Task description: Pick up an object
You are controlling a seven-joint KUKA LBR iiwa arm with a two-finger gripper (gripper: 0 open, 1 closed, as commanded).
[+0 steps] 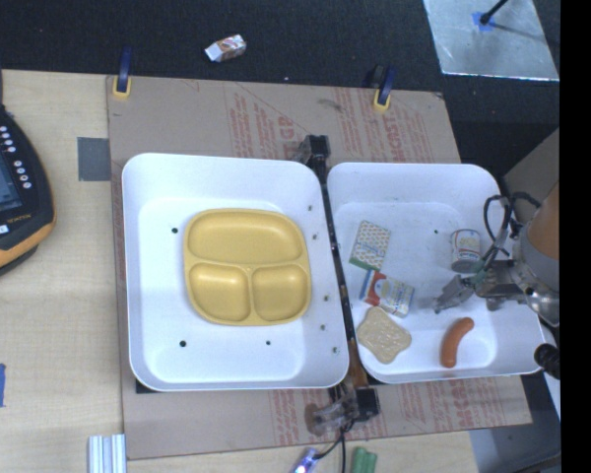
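The right white bin (414, 180) holds several small items. A patterned packet (370, 244) lies near its left wall, with a red piece (372, 286) and a small silver packet (397, 298) below it. A tan cracker-like slab (383, 334) sits at the front left. An orange-brown sausage (455, 343) lies at the front right. A clear, metallic object (466, 248) rests toward the right. My gripper (451, 295) reaches in from the right edge, low over the bin between the clear object and the sausage. It is open, with nothing between its fingers.
The left white bin (148, 264) carries a yellow divided plate (246, 265). A black and orange pendant (5, 200) lies on the bench at far left. Clamps (319, 150) join the bins at the back and front. Cables loop at the arm's wrist (500, 220).
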